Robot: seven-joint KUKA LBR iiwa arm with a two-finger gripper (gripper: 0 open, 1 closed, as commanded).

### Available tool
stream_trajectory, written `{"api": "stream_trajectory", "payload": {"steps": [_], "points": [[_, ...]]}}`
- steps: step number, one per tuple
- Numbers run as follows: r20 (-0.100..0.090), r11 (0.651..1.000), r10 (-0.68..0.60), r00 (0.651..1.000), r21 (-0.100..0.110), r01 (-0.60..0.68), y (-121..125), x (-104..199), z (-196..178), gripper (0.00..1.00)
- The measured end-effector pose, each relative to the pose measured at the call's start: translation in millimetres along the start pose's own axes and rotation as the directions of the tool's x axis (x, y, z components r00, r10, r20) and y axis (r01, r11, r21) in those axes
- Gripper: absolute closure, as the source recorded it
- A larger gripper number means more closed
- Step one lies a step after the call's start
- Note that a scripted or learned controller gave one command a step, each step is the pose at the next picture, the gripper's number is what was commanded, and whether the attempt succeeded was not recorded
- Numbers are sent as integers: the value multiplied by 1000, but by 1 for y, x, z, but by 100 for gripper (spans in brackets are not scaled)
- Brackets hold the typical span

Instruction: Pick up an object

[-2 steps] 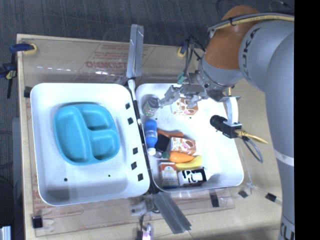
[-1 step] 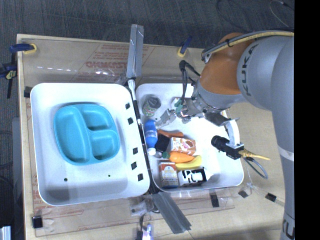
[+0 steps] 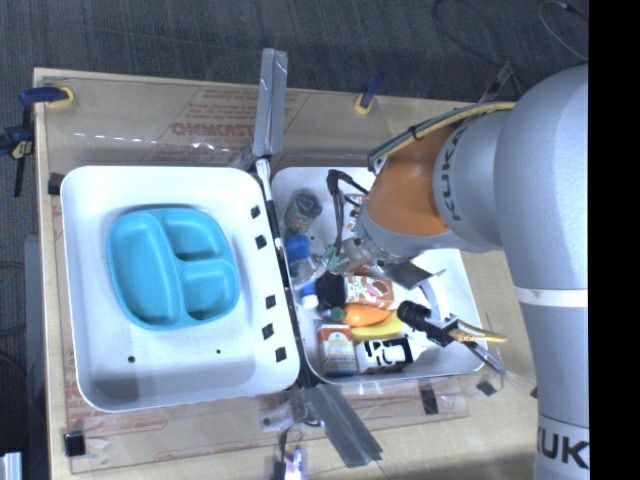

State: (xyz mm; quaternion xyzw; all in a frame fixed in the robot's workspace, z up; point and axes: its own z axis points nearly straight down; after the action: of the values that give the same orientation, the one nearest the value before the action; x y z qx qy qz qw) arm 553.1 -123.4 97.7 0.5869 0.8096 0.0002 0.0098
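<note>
Two bins: white, side by side on the tabletop; left bin, right bin.
Left bin load: one blue divided tray, roughly centred, bare white floor all round it.
Right bin load: a clutter packed into its left half and near edge.
Arm: grey arm enters from the right and bends down over the right bin.
Hand: hand is low in the right bin, over the upper part of the clutter.
Hand state: cannot tell whether it is spread or pressed together; the wrist blocks the view.
Nearest items: red-printed packet and black item, just below the hand; contact cannot be judged.
Left of hand: blue item near the shared wall; grey-capped jar above it, towards the far corner.
Further down: orange piece and yellow piece, touching, lying crosswise.
Near edge: orange-topped carton and black-and-white box, side by side against the near wall.
Held: nothing seen gripped.
Edges: the pile crowds the shared wall and the near wall.
Open room: bare floor on the right bin's right side, partly under the arm.
</note>
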Motion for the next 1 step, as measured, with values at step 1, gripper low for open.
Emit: {"api": "stream_trajectory", "payload": {"steps": [1], "points": [[-4, 1000, -3, 1000, 2, 3, 0, 1, -7, 100]]}}
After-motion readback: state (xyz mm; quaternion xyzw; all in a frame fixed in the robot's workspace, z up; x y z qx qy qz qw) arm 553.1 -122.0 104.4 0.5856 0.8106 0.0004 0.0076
